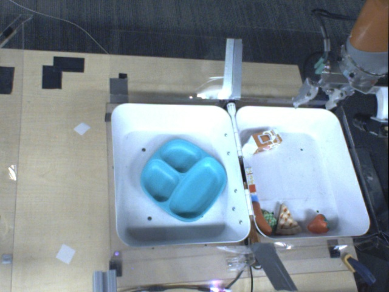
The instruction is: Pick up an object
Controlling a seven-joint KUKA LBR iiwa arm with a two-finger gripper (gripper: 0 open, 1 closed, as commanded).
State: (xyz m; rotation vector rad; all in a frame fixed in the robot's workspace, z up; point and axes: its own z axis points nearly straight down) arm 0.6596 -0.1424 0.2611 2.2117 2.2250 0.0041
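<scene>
Hovering past the right bin's (340,132) far corner, my gripper (321,95) hangs fingers spread, holding nothing. Still approaching, I judge; next I must descend onto the orange-white packet (266,140) near the divider.

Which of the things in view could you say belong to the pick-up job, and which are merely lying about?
Belonging to the job:
gripper, above the right bin's far edge
blue divided plate in the left bin
small carton, carrot, pizza slice toy and red fruit toy in the right bin

Lying about:
black patches on the bench
cables beyond it
</scene>
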